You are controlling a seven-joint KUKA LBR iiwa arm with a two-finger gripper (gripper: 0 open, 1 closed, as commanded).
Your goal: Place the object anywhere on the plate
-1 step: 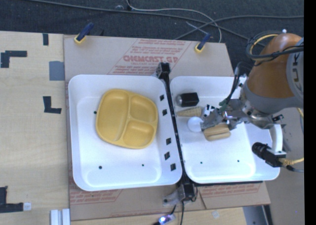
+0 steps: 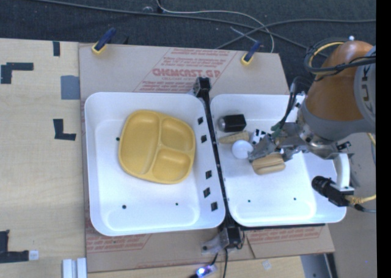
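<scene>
Object: most likely the tan, loaf-shaped block (image 2: pixel 269 164), lying in the right bin (image 2: pixel 305 209) near its middle, toward the arm's side.
Long axis: roughly left to right across the bin, tilted a little upward at its right end.
Tool: the tool (image 2: pixel 267 148) sits just above the block's top edge, touching or nearly so; nothing is seen between its tips, and how wide it stands I cannot tell.
Key relation: the block lies just toward the near edge of the bin from the tool, so a short drop and a shift that way looks like what a grasp across the block's narrow width would need.
Neighbours: a white ball (image 2: pixel 241 148) just beside the tool on the divider side; a black cylinder (image 2: pixel 232 123) toward the bin's far left corner, with a small tan piece (image 2: pixel 234 137) under it.
Plate: the yellow divided plate (image 2: pixel 157 146) rests in the left bin (image 2: pixel 104 209), well apart from the block, across the divider.
Counter: cardboard sheet (image 2: pixel 183 72) beneath both bins.
Progress: by my reading, the pick is not yet made.
</scene>
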